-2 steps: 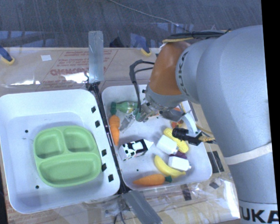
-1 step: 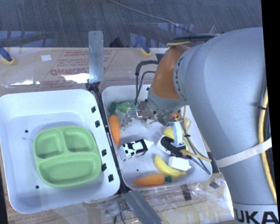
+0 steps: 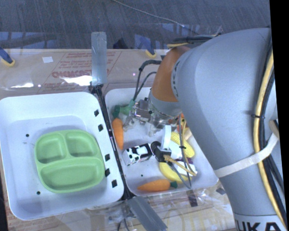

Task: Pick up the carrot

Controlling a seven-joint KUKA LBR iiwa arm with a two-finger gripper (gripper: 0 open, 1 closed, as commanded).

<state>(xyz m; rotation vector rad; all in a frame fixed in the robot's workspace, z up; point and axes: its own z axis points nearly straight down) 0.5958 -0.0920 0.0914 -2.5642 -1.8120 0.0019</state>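
Observation:
Two carrots lie in the right bin (image 3: 133, 96). One orange carrot (image 3: 117, 133) stands lengthwise against the bin's left wall, with green leaves (image 3: 120, 111) at its far end. The other carrot (image 3: 154, 186) lies flat along the front wall. My gripper (image 3: 152, 123) hangs low over the middle of this bin, just right of the first carrot and apart from it. The grey arm and its orange band cover the bin's right side.
A black-and-white toy (image 3: 137, 154) sits below the gripper. A yellow banana (image 3: 170, 171) and a yellow corn cob (image 3: 182, 140) lie at the right, partly under the arm. The left bin (image 3: 10, 123) holds a green divided plate (image 3: 68, 161).

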